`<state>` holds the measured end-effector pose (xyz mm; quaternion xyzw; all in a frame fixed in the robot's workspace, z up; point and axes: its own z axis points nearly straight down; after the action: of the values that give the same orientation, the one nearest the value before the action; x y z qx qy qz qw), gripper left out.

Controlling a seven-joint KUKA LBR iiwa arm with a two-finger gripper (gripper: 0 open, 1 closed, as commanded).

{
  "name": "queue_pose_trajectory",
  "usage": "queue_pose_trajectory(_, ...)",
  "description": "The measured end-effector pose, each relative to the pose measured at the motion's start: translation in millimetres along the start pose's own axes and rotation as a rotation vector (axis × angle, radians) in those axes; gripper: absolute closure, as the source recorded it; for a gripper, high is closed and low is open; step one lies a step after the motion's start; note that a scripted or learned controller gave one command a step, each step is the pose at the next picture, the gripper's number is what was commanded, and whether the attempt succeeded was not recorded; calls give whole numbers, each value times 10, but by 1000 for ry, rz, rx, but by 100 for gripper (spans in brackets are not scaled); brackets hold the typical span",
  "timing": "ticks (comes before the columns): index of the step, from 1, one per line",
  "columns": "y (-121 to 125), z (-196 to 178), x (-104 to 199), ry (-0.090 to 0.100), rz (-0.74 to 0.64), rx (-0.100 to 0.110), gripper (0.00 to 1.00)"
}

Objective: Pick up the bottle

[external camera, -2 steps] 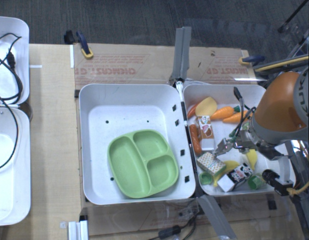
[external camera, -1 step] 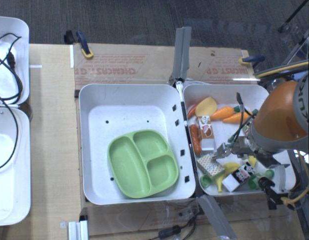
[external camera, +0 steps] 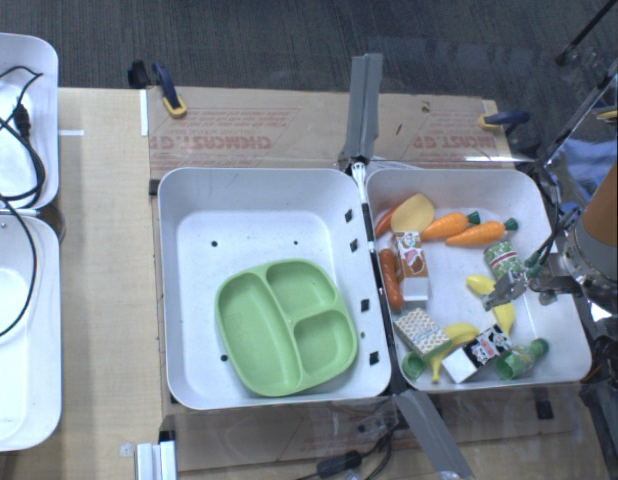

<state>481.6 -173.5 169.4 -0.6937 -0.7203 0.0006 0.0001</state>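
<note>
Item: bottle, one, green, lying on its side in the near right corner of the right bin, close against the bin wall and just beside a black-and-white carton. We judge that it lies flat because it was tipped loose among the toys rather than set down, so a grasp would have to come across its body. Gripper, one, hanging over the same bin a little farther from the camera than the bottle and apart from it, near a green-and-white can. We cannot tell whether it is spread or closed (the metal parts blur together), and we see nothing held in it. We judge the pick not yet begun. Around these we list two carrots lying side by side near the far wall, three small yellow pieces that may be bananas, one patterned box, and one red-and-white carton beside a reddish sausage shape along the divider. Left bin: one green plate, three compartments, lying flat.
</note>
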Motion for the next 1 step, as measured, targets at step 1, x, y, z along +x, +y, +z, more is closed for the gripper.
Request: queue_pose_trajectory(1, 25, 794, 302, 1, 395, 4, 0)
